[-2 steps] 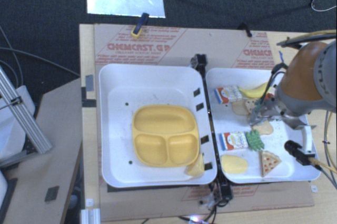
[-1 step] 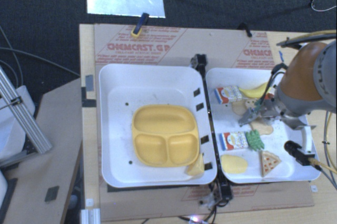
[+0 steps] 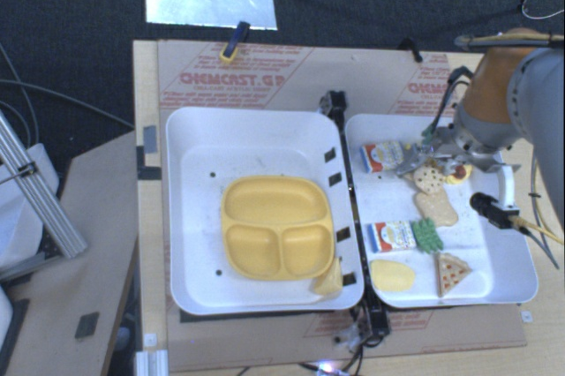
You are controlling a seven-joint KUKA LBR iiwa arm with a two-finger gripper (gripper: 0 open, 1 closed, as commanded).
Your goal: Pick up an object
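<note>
camera view puts the gripper point(image 3: 430, 155) low in the right bin point(image 3: 521, 277), reaching for a pick; whether its jaws are open or grasping, i cannot tell. a cookie point(image 3: 429, 179) lies just beneath them; next comes closing and lifting.

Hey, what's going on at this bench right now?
A grey robot arm reaches in from the right, its gripper low over the right bin, near a small carton and a round cookie. Nothing is visibly held yet. More toy food lies there, including a pizza slice. The left bin holds a yellow divided tray.
</note>
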